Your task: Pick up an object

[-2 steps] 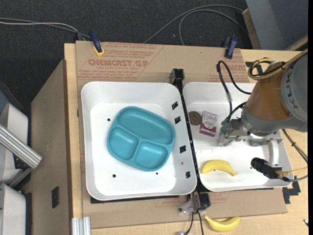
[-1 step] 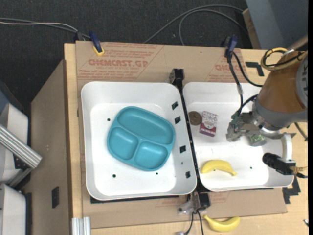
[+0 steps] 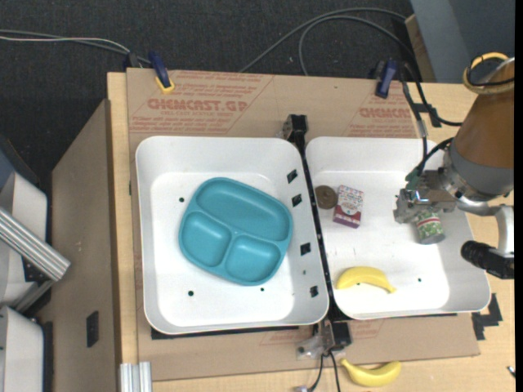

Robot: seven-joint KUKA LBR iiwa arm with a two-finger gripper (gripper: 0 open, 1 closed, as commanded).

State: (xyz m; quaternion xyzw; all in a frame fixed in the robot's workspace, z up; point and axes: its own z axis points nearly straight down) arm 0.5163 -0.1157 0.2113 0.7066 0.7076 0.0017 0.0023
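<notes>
A cardboard-covered bench point(image 3: 204, 104), printed with red lettering along its far edge, carries two shallow white bins side by side. The left bin point(image 3: 151, 219) sits toward nine o'clock, the right bin point(image 3: 384, 158) toward three, their inner rims touching along a black divider. A blue clamp point(image 3: 161, 72) grips the board at eleven o'clock, another point(image 3: 385, 77) at one. A yellow banana point(image 3: 372, 372) lies at six o'clock, just outside the bins.

robot lab: clamped bins point(image 3: 155, 243), cables point(image 3: 327, 23)
</notes>
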